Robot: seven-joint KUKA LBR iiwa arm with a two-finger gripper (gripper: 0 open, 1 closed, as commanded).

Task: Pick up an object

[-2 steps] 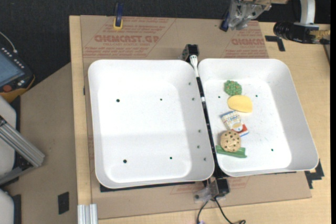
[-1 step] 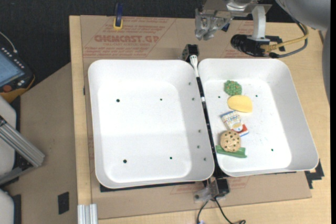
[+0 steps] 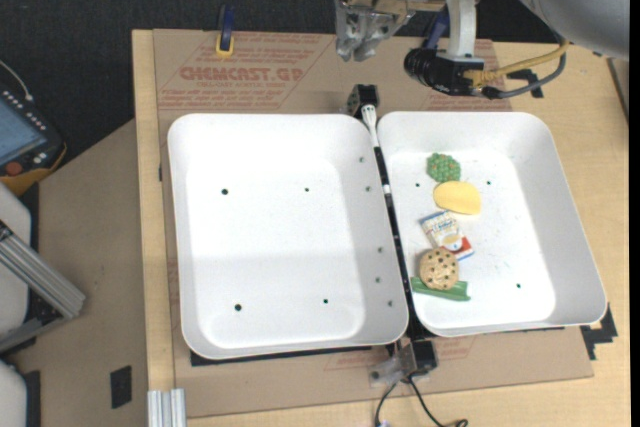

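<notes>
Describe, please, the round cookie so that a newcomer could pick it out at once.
Start at the right-hand white bin; a short column of small items runs along its left side. The cookie sits near the bottom of that column, resting against a green strip. It alone is round, tan and speckled with dark chips.

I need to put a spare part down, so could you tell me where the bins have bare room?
The left bin is bare wall to wall. In the right bin, the stretch toward its right wall is free; the broccoli, lemon, carton and cookie crowd its left side.
</notes>
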